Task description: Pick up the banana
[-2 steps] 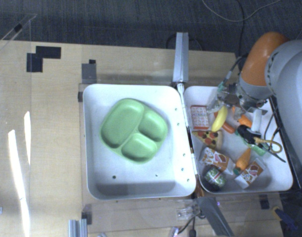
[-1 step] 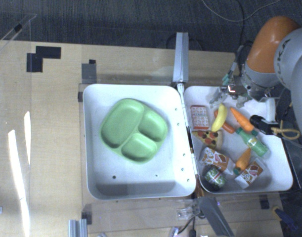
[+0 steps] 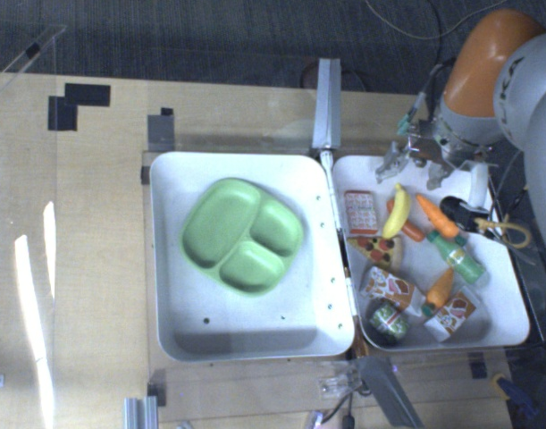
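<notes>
The yellow banana (image 3: pixel 397 211) lies in the right bin (image 3: pixel 519 322), near its back edge, pointing roughly front to back. My gripper (image 3: pixel 414 172) hangs just behind and above the banana's far tip, at the bin's back rim. Its two metal fingers (image 3: pixel 391 163) are spread apart with nothing between them. The banana is not touched by either one.
Around the banana lie a red packet (image 3: pixel 359 209), an orange carrot (image 3: pixel 436 214), a green bottle (image 3: pixel 457 259), a second carrot (image 3: pixel 440 286), a pizza slice (image 3: pixel 382 248), snack packets (image 3: pixel 386 284) and a dark can (image 3: pixel 386 322). The left bin (image 3: pixel 174 329) holds a green divided plate (image 3: pixel 244 235).
</notes>
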Tool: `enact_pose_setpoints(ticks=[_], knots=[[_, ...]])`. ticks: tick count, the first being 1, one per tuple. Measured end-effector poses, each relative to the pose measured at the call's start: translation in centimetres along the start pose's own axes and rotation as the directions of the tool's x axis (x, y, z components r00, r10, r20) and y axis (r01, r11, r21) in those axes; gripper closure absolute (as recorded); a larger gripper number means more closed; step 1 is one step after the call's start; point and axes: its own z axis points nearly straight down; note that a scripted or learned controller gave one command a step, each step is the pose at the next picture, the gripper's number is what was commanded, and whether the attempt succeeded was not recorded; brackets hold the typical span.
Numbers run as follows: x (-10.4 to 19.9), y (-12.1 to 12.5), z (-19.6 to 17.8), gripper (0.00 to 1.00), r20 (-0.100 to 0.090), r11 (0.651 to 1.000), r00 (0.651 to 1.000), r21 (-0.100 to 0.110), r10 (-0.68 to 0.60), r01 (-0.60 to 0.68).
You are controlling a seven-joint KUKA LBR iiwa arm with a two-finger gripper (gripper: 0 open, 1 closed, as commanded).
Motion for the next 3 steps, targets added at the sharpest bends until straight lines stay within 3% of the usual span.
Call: enact_pose_setpoints(ticks=[1,2,3], knots=[[-1.8,1.9,8.6,0.00,0.001,1.000,1.000,-0.020,0.001,-0.001],[-6.0,1.6,9.5,0.00,0.001,1.000,1.000,-0.003,0.006,-0.006],[-5.8,1.9,8.2,1.00,0.002,1.000,1.000,-0.009,0.000,0.000]])
